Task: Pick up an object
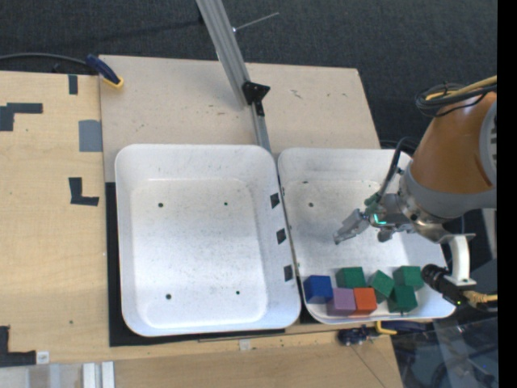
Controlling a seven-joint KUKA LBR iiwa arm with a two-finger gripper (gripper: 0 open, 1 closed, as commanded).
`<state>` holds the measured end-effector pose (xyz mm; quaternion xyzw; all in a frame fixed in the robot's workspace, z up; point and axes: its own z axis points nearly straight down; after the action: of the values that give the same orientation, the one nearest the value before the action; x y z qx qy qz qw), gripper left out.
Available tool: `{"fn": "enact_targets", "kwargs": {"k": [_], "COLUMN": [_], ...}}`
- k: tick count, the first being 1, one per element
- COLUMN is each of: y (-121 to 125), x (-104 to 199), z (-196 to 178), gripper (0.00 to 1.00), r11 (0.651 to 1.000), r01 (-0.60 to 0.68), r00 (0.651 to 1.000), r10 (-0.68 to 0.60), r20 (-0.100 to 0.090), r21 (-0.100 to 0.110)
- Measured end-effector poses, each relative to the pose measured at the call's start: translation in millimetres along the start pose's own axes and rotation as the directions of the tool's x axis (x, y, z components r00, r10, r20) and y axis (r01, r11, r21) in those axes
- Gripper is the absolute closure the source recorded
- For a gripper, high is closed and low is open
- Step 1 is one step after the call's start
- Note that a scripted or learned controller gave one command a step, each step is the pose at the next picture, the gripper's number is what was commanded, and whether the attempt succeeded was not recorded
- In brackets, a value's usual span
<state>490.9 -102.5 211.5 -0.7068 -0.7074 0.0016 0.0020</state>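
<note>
Several small blocks are clustered along the near edge of the right bin (331, 168): a blue block (318, 287), a purple block (344, 301), an orange block (365, 299) and several green blocks (350, 277). My gripper (346, 229) hangs over the middle of the right bin, pointing left and down, above and a little left of the cluster. It sits apart from the blocks, and I see no block at its tip. The grey and orange arm (452, 156) comes in from the right.
The left bin (194, 241) lies beside the right one, with a shared ridge between them. A slanted metal rod (230, 47) runs from the top down to the bins' far junction. A blue and yellow clamp (105, 69) lies on the bench at upper left.
</note>
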Motion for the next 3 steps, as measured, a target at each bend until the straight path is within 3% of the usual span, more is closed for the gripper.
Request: {"fn": "enact_targets", "kwargs": {"k": [1, 3], "y": [1, 1], "x": [0, 3], "z": [-2, 116], "gripper": [0.0, 0.0], "r11": [1.0, 1.0], "r01": [0.001, -0.001], "r00": [1.0, 1.0], "r10": [-0.001, 0.001], "r20": [0.0, -0.001], "r21": [-0.003, 0.004]}}
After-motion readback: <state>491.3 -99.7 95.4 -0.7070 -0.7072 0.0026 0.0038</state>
